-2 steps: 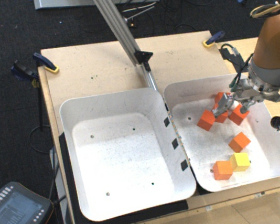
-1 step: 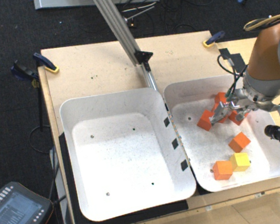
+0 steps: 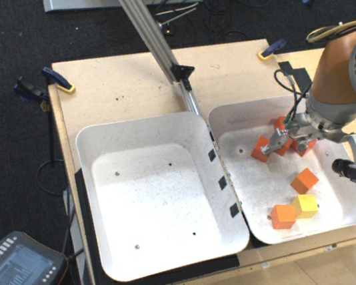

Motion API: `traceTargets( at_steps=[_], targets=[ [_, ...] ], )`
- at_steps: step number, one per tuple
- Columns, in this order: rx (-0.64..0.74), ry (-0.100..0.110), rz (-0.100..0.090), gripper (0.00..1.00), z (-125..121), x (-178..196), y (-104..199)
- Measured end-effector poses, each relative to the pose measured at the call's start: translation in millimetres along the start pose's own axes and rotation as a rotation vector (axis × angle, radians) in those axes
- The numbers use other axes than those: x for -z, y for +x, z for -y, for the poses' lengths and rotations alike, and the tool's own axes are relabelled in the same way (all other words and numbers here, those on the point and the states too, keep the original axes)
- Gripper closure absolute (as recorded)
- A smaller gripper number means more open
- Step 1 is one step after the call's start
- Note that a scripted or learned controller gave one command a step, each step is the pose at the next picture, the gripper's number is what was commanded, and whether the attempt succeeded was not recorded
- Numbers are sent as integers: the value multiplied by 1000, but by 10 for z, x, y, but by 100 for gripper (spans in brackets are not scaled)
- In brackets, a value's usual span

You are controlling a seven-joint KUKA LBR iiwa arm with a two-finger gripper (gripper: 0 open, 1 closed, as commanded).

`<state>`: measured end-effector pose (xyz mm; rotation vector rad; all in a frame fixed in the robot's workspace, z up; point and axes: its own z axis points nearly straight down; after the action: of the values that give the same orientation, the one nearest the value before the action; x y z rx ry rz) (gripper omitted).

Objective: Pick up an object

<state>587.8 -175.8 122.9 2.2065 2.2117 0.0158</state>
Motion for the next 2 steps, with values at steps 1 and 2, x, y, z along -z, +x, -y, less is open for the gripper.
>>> traceTargets(
  at_steps=[1, 2],
  targets=[
    [-2, -1, -2, 100, -6, 82, 8],
    [1, 12, -3, 100, -115, 668, 52]
  ],
)
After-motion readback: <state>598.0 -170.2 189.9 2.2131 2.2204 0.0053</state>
